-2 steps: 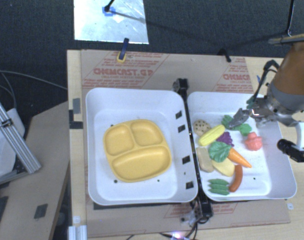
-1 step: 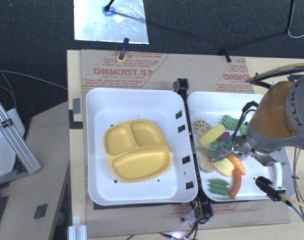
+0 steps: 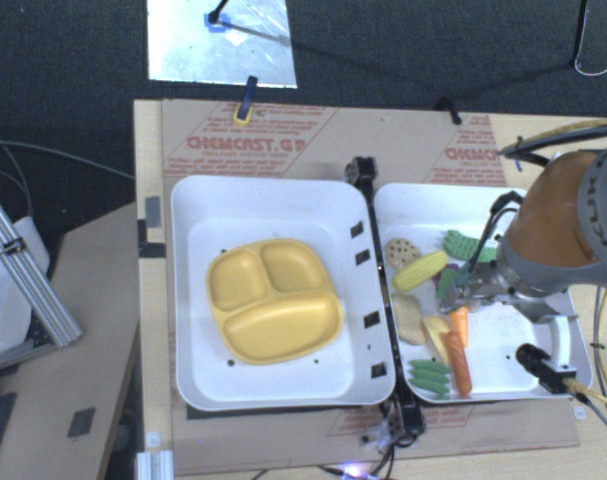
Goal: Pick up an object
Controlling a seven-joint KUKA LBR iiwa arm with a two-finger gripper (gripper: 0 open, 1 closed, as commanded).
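So we've got just the one overhead camera view here. The bench [image 3: 148, 183] has a brown sheet [image 3: 283, 138] printed with CHEMCAST on it, and the two white bins sit side by side on top of that.

The left bin [image 3: 183, 268] has a yellow divided plate [image 3: 273, 298] lying flat roughly in the middle, three compartments, nothing in them.

The right bin [image 3: 513, 343] is where all the pickable stuff is, bunched up along its left side. From the far end to the near end we see a green ridged piece [image 3: 465, 243], a round speckled cookie [image 3: 399, 252], a toy corn cob [image 3: 420, 270] lying at a slant just beside the cookie, a purple piece [image 3: 445, 286], a pale slice [image 3: 408, 316], a yellow wedge [image 3: 436, 333], two orange carrots [image 3: 460, 343] lying roughly end to end, and a green pea pod [image 3: 430, 376] near the front wall.

The grey and orange arm [image 3: 553, 238] comes in from the right and hangs over the right bin. The pincer [image 3: 465, 293] is down in the pile, right between the purple piece and the top of the carrots, close to the corn. We honestly can't tell if it's released or clenched, and we can't see anything actually gripped in it.

Off the bench there's a shiny sheet [image 3: 223, 28] on the dark floor and an aluminium frame [image 3: 23, 268] at the left.
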